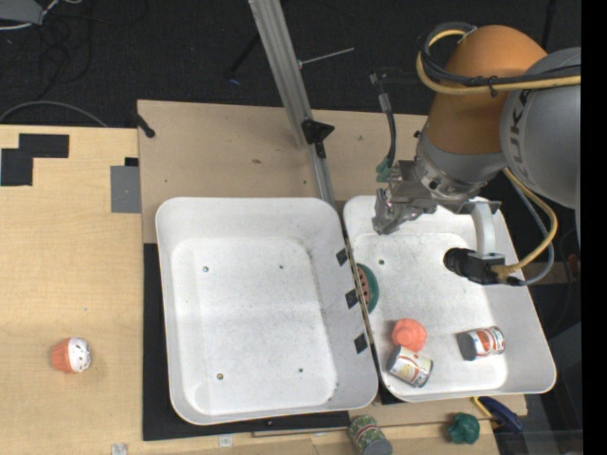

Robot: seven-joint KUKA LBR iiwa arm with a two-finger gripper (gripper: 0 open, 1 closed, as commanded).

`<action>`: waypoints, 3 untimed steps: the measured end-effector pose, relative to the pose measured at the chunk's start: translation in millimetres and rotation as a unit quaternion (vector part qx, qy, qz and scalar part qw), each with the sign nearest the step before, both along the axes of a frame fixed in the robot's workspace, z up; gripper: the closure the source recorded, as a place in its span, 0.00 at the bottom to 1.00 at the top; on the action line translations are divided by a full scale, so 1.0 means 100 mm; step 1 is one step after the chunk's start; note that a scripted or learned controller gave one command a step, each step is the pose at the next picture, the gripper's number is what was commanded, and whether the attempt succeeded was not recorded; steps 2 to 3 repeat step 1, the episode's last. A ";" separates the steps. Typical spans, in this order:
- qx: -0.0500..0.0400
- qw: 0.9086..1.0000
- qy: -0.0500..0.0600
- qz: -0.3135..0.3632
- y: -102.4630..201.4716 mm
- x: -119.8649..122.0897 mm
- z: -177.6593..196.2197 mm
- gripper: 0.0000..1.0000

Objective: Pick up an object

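The tool hangs low over the far left corner of the right bin, likely poised to drop for a grab; I cannot tell its state; the pickable things cluster near the front: an orange lump beside a tipped can, another can further right, all well apart from the tool

I can't make out the gripper fingers, green disc half tucked behind the bin wall, can cut off below.
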State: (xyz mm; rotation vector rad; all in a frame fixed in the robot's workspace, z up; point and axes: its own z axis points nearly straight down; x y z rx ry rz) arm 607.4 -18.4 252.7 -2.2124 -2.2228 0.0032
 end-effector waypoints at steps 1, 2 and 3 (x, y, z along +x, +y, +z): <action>0.000 1.000 0.000 0.000 0.59 -0.03 -0.14 1.00; 0.000 1.000 0.000 0.000 0.59 -0.03 -0.14 1.00; 0.000 1.000 0.000 0.000 0.59 -0.03 -0.14 1.00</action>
